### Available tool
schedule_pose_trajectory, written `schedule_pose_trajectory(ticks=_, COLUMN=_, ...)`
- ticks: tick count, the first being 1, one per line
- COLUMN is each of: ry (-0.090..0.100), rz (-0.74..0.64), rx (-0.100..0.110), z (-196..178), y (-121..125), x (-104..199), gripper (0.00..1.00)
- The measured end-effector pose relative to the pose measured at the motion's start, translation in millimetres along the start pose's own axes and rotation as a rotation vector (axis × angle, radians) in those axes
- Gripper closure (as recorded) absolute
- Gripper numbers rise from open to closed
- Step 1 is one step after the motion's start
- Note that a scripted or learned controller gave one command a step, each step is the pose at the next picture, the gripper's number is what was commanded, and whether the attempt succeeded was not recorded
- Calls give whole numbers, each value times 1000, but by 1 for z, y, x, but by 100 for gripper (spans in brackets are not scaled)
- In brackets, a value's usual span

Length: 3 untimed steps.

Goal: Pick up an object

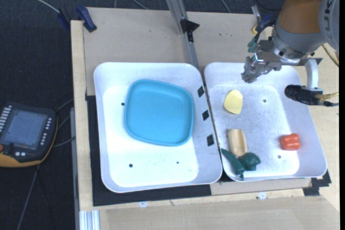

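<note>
Gripper (251, 76): hanging over the right bin's (269, 107) far edge, holding nothing; finger spread impossible to tell.
Targets: yellow piece (233, 102) lying nearest; cylinder (236, 141), green toy (242, 160), red piece (290, 141) sitting further off.
Plate (159, 112): resting in left bin (110, 110).

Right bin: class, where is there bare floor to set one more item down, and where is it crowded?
In the right bin, bare floor lies between the yellow piece and the orange piece, across the middle. The near-left corner is crowded: the tan cylinder and the green toy touch there. The gripper hangs over the far edge.
</note>
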<state>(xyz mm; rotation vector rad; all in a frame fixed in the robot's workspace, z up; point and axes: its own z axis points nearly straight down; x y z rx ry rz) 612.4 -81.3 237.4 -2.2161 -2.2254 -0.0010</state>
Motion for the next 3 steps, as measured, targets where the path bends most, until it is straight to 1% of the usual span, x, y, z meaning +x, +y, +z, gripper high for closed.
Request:
schedule_pose_trajectory(ticks=1, ry=0, rz=-1, rx=0, z=7, y=-7, x=55, gripper=100)
schedule_pose_trajectory(ticks=2, ry=1, rz=-1, rx=-1, z=0, y=-20, x=112, gripper=100)
schedule_pose_trajectory(ticks=3, ry=0, rz=0, rx=-1, z=-8, y=-43, x=156, gripper=100)
